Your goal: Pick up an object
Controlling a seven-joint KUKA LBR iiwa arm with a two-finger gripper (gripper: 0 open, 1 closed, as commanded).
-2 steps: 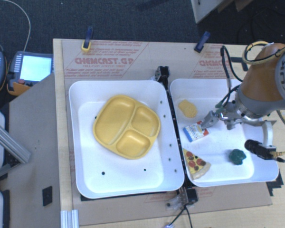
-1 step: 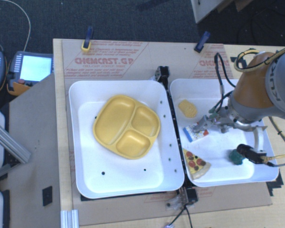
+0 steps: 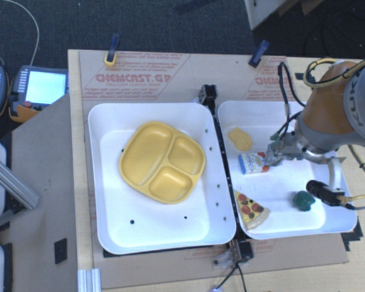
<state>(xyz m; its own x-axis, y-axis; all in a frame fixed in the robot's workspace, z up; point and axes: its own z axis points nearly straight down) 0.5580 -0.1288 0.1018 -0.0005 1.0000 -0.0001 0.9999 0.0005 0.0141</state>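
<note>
The right bin (image 3: 328, 224) holds a yellow biscuit-like piece (image 3: 240, 139) near its left wall, a small white, blue and red packet (image 3: 251, 163) in the middle, a toy pizza slice (image 3: 252, 209) at the front left and a dark green lump (image 3: 303, 201) at the front right. My gripper (image 3: 274, 157) hangs low at the packet's right end, close to it. Whether it touches the packet is not clear from this angle.
The left bin (image 3: 103, 181) carries a yellow three-compartment plate (image 3: 162, 161). A black clamp (image 3: 207, 93) sits at the back between the bins. The arm's grey and orange body (image 3: 334, 111) covers the back right of the right bin.
</note>
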